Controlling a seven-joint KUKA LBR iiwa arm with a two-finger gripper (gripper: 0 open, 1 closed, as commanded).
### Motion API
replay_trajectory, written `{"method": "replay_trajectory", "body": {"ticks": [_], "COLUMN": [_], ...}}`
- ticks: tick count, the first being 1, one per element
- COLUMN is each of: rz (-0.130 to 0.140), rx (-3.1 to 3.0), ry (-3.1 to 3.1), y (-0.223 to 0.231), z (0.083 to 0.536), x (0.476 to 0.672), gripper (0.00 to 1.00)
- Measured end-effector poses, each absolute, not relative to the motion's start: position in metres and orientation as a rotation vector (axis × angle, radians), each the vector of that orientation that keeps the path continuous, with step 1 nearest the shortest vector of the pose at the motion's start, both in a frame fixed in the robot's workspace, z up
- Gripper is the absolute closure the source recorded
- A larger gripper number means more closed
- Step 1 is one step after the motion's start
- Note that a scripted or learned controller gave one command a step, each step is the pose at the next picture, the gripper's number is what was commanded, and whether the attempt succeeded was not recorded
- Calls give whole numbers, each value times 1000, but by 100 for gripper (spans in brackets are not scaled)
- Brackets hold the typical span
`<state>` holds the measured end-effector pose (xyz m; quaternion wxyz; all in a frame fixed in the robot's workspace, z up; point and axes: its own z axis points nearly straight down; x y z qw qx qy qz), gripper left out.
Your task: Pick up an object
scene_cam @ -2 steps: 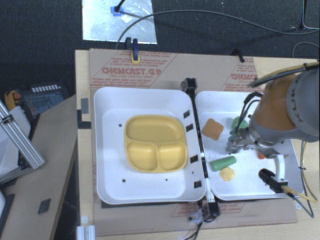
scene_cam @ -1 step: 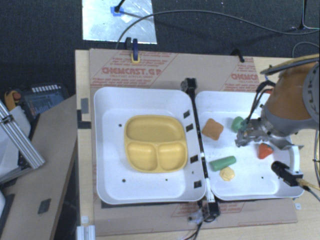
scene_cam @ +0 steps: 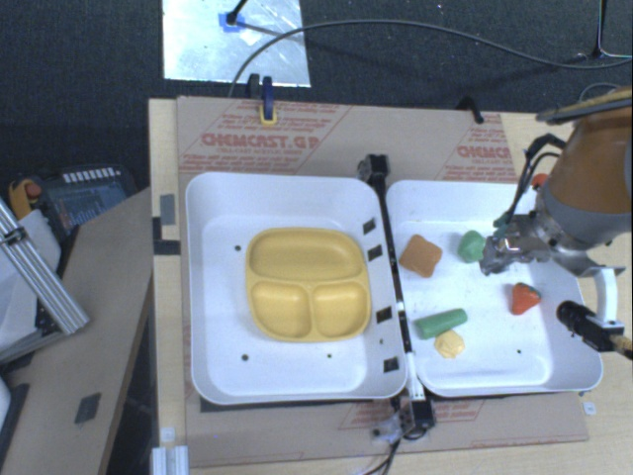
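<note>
Seemingly, from above, the tool (scene_cam: 492, 255), its state not to be told, is seen over the right bin (scene_cam: 569, 369) beside a green toy (scene_cam: 471, 244), judged light, stiff, best gripped across its middle.

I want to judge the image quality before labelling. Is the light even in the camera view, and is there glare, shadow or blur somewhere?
In the camera view the light is mostly even; both white bins look bright but keep detail. The foil sheet at the top gives glare. The yellow tray shows soft shadows in its compartments. The arm and pincer look slightly soft, and the small toys stay sharp enough.
</note>
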<state>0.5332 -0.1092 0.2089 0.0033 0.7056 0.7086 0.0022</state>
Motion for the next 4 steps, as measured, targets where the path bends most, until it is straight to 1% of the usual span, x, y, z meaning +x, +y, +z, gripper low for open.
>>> {"method": "replay_trajectory", "body": {"ticks": [1,2,3,4], "rz": [6,7,5,4], "rx": [2210,2209,2211,2210], "ry": [2232,2232,2232,2234], "y": [-54,1,45,103], "z": [214,225,222,215], "x": [535,553,563,568], "gripper": [100,100,100,100]}}
